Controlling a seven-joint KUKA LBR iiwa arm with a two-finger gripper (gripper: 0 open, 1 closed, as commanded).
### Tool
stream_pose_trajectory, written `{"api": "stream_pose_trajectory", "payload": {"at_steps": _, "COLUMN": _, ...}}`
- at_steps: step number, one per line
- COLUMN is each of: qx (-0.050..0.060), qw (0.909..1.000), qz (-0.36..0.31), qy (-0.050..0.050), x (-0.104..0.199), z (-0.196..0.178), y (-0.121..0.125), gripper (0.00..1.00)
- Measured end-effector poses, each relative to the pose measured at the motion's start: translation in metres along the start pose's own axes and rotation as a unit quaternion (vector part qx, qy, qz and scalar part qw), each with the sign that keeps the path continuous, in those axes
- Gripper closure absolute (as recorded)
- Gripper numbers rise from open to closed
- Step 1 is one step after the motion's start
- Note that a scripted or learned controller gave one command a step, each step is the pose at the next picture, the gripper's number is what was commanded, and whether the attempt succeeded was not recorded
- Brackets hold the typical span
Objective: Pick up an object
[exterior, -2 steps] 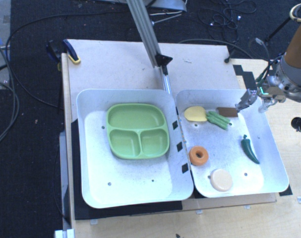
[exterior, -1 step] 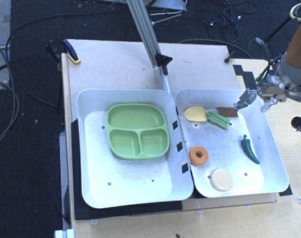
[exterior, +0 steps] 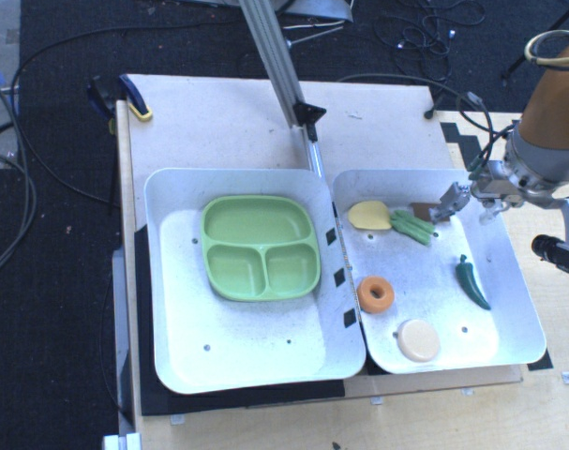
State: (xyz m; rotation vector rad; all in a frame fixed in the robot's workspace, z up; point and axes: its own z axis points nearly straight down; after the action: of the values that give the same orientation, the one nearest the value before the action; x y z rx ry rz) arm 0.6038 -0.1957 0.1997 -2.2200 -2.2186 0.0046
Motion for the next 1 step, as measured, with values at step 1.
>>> {"api": "stream_pose_trajectory", "payload": {"at_steps": 1, "qx": 0.0, "qw": 1.0, "qz": -0.001, "qy": 0.0, "x": -0.0003, "z": 0.047, "y": 0.0074, "gripper": 0.0}}
